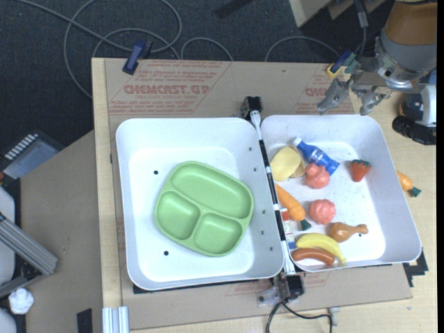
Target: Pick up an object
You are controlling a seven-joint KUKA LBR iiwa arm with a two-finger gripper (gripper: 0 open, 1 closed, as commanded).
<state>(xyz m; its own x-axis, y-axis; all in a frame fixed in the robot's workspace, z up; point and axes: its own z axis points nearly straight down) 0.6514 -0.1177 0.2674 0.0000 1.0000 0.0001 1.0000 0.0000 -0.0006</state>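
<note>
Claw (pixel 352 97) mine, spread, pinching nothing, hanging upper right of frame above far rim of right bin (pixel 388 144). Nearest target: toy strawberry (pixel 359 169), lying alone right of centre in that bin, clear of blue bottle (pixel 315 154) and pink toy (pixel 317 177). Judgement: drop straight down, straddle strawberry, close gently. Avoid crowded banana (pixel 320 244) and sausage (pixel 313 257) at lower rim. Green tray (pixel 202 208) irrelevant, left bin (pixel 132 186).
</note>
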